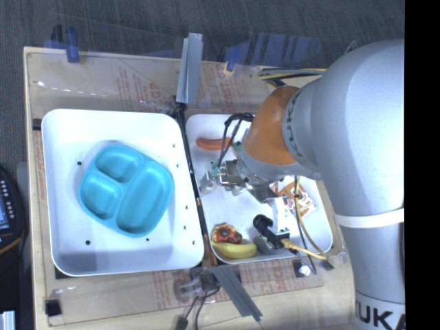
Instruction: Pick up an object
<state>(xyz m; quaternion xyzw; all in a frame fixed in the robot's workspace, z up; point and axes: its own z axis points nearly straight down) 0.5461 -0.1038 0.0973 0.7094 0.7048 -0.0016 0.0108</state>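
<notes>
My gripper [218, 176] reaches down into the right bin [206, 126], near its left wall at mid-height. A red-brown sausage [210, 143] lies just beyond it, close to the bin's far edge. Toward the near edge sit a small pizza slice [226, 234] and a yellow banana [236, 251], side by side and a short way below the gripper. An orange-and-white printed packet [300, 201] lies to the right, partly under the arm. I see nothing between the gripper and the bin floor that it holds.
The left bin [62, 249] holds a blue divided plate [126, 189] in its middle. The bulky grey arm [357, 136] with its orange band [265, 133] covers the right bin's right side. A thin wall separates the two bins.
</notes>
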